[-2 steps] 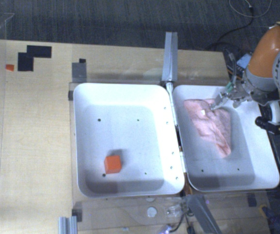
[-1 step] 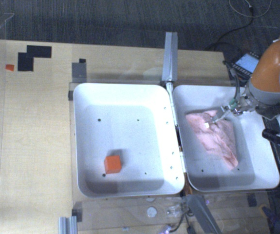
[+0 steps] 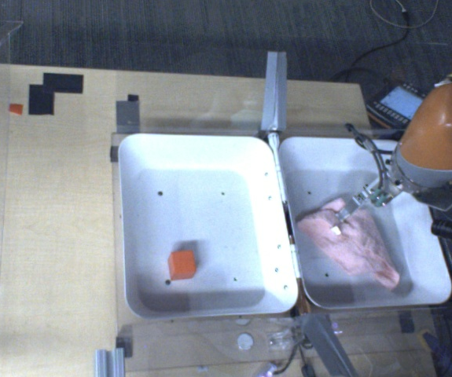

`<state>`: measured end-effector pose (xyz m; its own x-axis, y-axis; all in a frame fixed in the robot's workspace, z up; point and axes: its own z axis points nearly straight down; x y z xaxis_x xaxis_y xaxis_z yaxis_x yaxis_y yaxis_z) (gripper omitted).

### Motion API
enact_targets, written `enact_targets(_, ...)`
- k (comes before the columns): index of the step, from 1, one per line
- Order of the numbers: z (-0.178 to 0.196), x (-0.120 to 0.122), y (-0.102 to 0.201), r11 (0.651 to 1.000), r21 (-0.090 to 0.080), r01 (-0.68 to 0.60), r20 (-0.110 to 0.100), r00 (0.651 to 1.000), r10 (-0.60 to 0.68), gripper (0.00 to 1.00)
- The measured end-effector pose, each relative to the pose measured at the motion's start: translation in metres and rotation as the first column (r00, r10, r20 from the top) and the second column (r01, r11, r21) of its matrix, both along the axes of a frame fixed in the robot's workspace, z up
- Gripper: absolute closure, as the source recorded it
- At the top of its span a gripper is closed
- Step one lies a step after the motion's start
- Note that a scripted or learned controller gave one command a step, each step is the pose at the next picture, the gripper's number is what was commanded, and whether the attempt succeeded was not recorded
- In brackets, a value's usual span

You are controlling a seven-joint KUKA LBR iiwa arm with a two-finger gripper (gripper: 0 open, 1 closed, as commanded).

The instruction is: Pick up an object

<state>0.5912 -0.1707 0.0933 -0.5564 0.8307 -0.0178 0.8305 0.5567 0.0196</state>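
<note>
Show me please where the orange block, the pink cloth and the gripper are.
orange block (image 3: 182, 265): camera view, its top face, in the left bin.
pink cloth (image 3: 350, 244): camera view, its middle, in the right bin.
gripper (image 3: 340, 225): camera view, between its fingertips, at the cloth's upper edge.

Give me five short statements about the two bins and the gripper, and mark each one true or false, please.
1. An orange block lies in the left bin. True.
2. A pink cloth lies in the left bin. False: it lies in the right bin.
3. The gripper is over the right bin, at the upper part of the pink cloth. True.
4. The orange block touches the pink cloth. False: they lie in separate bins, with the bin walls between them.
5. The arm reaches over the orange block. False: the arm comes in at the right, over the right bin.
</note>
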Motion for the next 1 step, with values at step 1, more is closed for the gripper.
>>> enact_targets(1,-0.0007,-0.0146,0.0386,0.986,-0.005,-0.167,-0.002,0.986,0.167,0.0)
